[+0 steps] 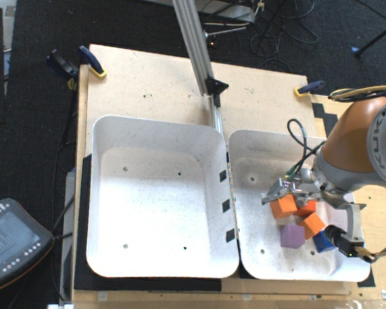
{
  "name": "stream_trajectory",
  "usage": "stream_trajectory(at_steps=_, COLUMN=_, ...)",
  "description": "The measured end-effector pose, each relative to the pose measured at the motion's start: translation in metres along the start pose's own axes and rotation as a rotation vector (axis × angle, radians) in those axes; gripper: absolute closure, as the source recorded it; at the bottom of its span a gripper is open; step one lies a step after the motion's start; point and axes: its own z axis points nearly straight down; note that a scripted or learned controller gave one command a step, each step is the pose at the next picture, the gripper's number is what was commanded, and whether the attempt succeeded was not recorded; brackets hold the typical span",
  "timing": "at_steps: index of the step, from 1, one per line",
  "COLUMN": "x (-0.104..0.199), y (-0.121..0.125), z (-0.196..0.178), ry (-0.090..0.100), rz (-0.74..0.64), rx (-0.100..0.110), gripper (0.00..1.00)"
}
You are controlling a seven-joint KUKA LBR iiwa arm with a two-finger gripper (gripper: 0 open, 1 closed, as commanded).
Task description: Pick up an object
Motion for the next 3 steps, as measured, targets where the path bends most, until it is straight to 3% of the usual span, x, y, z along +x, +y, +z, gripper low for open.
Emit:
stream_trajectory(at_steps=1, x=-0.001, y=0.004, z=0.01, ry=-0.004, rz=-0.001, rx=-0.015, gripper=0.0)
stream_trajectory(at_steps=2, x=0.0, y=0.001, z=0.005, ry=-0.001, rz=0.0, rx=-0.006, gripper=1.0)
stream_trajectory(at_steps=3, x=-0.001, y=-0.007, z=-0.042, ry=-0.002, rz=0.0, rx=-0.008, gripper=1.0)
